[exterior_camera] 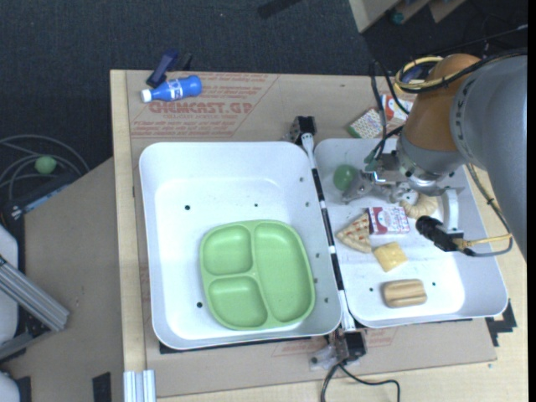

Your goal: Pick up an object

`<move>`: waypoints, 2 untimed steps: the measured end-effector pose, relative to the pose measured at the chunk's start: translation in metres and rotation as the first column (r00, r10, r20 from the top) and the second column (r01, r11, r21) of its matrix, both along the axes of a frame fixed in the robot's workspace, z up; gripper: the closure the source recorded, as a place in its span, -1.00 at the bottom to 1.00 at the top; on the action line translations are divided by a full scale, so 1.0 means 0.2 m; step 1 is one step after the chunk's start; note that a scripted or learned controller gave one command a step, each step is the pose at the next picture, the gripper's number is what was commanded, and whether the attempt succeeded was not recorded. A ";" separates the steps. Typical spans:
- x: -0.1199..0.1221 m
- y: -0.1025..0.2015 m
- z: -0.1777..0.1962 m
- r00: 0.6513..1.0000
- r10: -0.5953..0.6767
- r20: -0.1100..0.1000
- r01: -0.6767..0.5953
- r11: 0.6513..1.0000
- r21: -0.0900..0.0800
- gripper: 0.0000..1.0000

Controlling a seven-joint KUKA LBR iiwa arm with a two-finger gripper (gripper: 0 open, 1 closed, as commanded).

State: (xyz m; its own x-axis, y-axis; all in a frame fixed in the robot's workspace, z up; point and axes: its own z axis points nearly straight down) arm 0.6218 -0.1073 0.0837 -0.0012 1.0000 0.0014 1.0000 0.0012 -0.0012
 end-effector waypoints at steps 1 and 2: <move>-0.24 0.04 0.00 1.000 -0.001 -0.001 0.001 1.000 -0.001 -1.00; -0.41 0.08 0.00 1.000 -0.002 -0.001 0.002 1.000 -0.001 -1.00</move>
